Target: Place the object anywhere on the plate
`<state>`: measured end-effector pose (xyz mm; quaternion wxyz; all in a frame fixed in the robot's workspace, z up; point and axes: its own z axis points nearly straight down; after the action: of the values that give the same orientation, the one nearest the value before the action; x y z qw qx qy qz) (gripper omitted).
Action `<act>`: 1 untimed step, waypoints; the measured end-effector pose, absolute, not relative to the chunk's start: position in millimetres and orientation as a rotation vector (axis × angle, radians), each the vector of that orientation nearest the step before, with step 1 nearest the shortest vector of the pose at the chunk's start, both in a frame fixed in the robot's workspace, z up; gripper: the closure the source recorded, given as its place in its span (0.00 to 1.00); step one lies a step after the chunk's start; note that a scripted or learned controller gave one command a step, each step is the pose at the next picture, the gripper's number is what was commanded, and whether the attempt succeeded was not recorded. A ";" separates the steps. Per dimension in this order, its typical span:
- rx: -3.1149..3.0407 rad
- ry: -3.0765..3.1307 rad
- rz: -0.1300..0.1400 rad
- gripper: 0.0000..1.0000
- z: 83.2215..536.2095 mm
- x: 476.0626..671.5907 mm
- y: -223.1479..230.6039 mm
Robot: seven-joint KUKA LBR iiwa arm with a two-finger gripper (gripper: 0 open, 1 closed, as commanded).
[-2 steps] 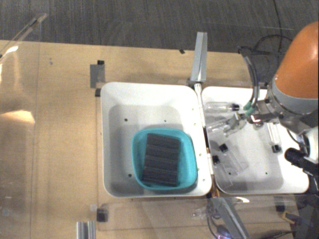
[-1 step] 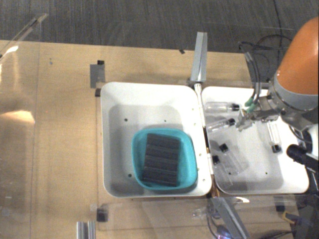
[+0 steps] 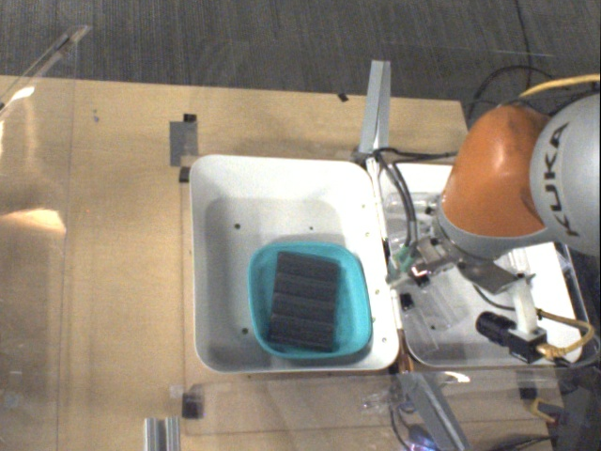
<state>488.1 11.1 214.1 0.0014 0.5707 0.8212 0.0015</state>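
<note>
Gripper (image 3: 413,269) hardware hangs under the orange band of the arm (image 3: 498,181), just past the wall that the left bin (image 3: 211,252) shares with the right bin (image 3: 441,341), on the right bin's side; whether it is parted or closed cannot be told from this slanted overhead look, since the wrist and its cables cover the tip. Nothing can be made out in its hold. Taking the left bin as the landmark, the teal plate (image 3: 357,303) lies in its near right quarter, close to the shared wall and the front rim. The object (image 3: 305,299), a dark ribbed block, rests flat on that plate, well inside its raised edge and roughly centred, its long side running from the bin's back towards its front. The rest of the left bin's floor shows bare white. Judged from how things lie, the placing itself looks done: the block sits on the plate with no part over the rim, and the gripper is apart from it, beyond the wall. What may be left is only for the arm to clear away from the bins.
</note>
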 end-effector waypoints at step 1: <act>1.639 2.676 0.006 1.00 184.3 519.8 59.5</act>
<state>519.8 59.5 184.3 0.0019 0.5224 0.8527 0.0018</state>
